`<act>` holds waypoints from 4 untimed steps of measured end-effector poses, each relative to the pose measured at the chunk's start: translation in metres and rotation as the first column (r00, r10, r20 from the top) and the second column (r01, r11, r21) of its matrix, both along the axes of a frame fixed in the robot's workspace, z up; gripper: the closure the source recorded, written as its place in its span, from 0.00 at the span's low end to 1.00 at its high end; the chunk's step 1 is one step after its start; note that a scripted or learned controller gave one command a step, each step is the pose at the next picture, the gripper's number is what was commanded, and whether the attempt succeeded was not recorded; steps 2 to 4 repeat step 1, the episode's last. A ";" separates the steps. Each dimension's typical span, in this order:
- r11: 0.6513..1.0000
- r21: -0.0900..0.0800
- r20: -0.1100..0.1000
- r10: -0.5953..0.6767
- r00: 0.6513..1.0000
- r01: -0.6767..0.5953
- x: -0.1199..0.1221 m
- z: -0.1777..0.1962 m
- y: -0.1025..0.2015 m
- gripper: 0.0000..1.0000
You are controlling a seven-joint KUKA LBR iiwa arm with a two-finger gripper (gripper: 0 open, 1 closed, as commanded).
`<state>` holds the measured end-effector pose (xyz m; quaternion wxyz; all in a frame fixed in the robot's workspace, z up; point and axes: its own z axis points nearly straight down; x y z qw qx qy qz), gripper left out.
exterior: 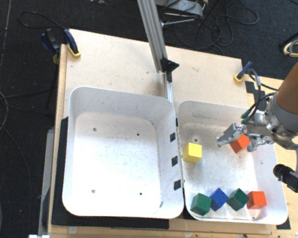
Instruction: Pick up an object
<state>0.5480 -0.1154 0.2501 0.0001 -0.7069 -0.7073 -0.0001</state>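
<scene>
The two-finger metal gripper [239, 139] hangs over the far right part of the right-hand shallow white plastic bin [274, 219]. Its fingers are parted by the width of a small orange-red cube [238, 143], which sits between them, gripped on opposite faces. The grey finger [227, 137] on the left slants down and leftward from the cube; the other finger lies on the cube's right side, partly hidden by the wrist.

The orange-red cube is tilted, one corner pointing toward the near side of the scene. As a cube it has no distinct long axis. Its visible faces are plain, matte and uniformly coloured.

Loose items on the floor of the same bin: a yellow cube [192, 152] near the left wall, well apart from the gripper; along the near wall, from left to right, a dark green cube [201, 203], a blue cube [218, 199], a second green cube [238, 199] and a second orange-red cube [257, 200], each just beside its neighbour.

The left-hand white bin [76, 133] adjoins the right one on the pale wooden tabletop [123, 63].
</scene>
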 end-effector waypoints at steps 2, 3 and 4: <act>1.000 -0.001 -0.006 -0.005 1.000 0.005 0.029 -0.109 -0.088 0.00; 1.000 -0.001 -0.006 -0.005 1.000 0.005 0.029 -0.109 -0.088 0.00; 1.000 -0.001 -0.006 -0.005 1.000 0.005 0.029 -0.109 -0.088 0.00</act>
